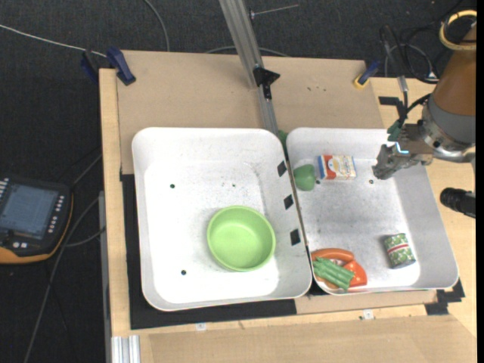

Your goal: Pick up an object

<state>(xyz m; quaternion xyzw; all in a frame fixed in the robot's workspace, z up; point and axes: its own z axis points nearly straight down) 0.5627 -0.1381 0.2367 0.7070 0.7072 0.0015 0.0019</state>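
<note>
The right bin point(423, 225) holds a small white and red carton point(336, 166) near its far side, a green ball-like object point(304, 177) against its left wall, a green patterned can point(398, 250) at the near right, and an orange and green toy point(337, 270) in the near left corner. A green bowl point(240, 238) sits in the left bin point(162, 203). My gripper point(386, 165) hangs over the far right part of the right bin, to the right of the carton. Nothing shows between its fingers.
A slanted metal post point(246, 44) rises from the bench behind the bins. Blue clamps point(121, 66) sit at the bench's far corners. A handheld pendant point(30, 218) lies off the bench at the left. Cables run across the dark floor.
</note>
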